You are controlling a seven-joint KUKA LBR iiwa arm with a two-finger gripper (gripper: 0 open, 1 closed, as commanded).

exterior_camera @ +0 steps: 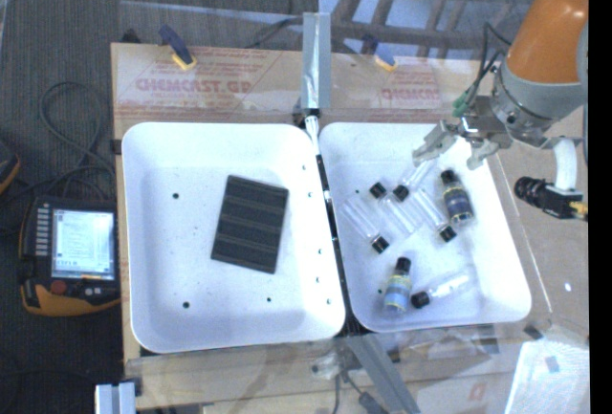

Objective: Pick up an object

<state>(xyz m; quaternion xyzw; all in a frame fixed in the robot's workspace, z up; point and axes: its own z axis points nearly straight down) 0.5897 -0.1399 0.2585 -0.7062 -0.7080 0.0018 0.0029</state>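
So closest to the camera is the near rim of the two white bins, with a bit of metal bracket poking out under where they meet. The left bin has just one thing in it, a dark ribbed pad lying flat, tilted a little, roughly in the middle. The right bin is the busy one: a small bottle with a black cap and yellow-blue label near the front, a clear vial with a black cap right beside it on the right, a few more clear vials with black caps scattered across the middle, and a darker bottle with a blue label toward the far right side. The gripper is up at the far right corner of that bin, fingers spread apart with nothing between them, hanging just beyond the darker bottle and not touching it as far as I can tell. The arm comes in from the right, big orange band on it. Off to the left on the floor there's a handheld controller with a lit screen and cables.
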